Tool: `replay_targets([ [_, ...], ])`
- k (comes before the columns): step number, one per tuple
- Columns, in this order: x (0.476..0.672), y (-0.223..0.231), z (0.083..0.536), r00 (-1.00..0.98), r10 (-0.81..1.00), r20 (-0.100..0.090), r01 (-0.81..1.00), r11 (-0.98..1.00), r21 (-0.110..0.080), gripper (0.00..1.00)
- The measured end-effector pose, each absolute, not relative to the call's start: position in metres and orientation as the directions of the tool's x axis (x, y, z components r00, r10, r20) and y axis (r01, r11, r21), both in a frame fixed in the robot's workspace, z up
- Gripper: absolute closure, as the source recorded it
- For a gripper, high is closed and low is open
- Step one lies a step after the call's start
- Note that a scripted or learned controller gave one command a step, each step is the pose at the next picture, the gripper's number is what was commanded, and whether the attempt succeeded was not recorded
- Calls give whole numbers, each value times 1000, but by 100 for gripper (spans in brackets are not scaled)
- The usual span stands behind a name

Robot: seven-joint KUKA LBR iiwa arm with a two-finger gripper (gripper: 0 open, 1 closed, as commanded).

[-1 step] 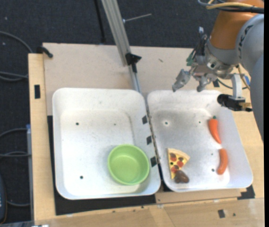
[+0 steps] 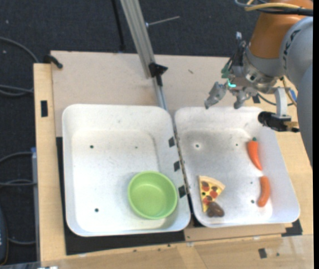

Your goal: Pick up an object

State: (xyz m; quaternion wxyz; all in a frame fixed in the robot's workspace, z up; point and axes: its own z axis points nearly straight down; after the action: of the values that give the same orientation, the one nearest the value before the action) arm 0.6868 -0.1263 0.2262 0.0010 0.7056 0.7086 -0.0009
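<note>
My gripper (image 2: 227,99) hangs above the far edge of the right bin (image 2: 226,136), its two fingers spread apart with nothing between them. In that bin lie an orange carrot (image 2: 254,153) near the right wall, an orange-red sausage (image 2: 264,191) below it, and a pizza slice (image 2: 209,190) at the front left with a dark brown lump (image 2: 215,209) against its tip. A green bowl (image 2: 152,194) sits at the front right of the left bin (image 2: 92,150). The gripper is well behind and above all of these.
A slanted aluminium post (image 2: 139,32) rises from the bench behind the seam between the bins. Black clips (image 2: 177,164) line the seam. The bench's tan board (image 2: 103,74) lies bare behind the left bin.
</note>
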Motion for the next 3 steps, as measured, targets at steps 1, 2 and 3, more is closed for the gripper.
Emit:
replay_targets([
  [1, 688, -129, 163, -2, 1000, -3, 1000, 2, -4, 0],
  [2, 678, -127, 107, -1, 1000, -2, 1000, 1, -5, 0],
  [3, 678, -128, 101, 0, 1000, -4, 1000, 0, 0, 0],
])
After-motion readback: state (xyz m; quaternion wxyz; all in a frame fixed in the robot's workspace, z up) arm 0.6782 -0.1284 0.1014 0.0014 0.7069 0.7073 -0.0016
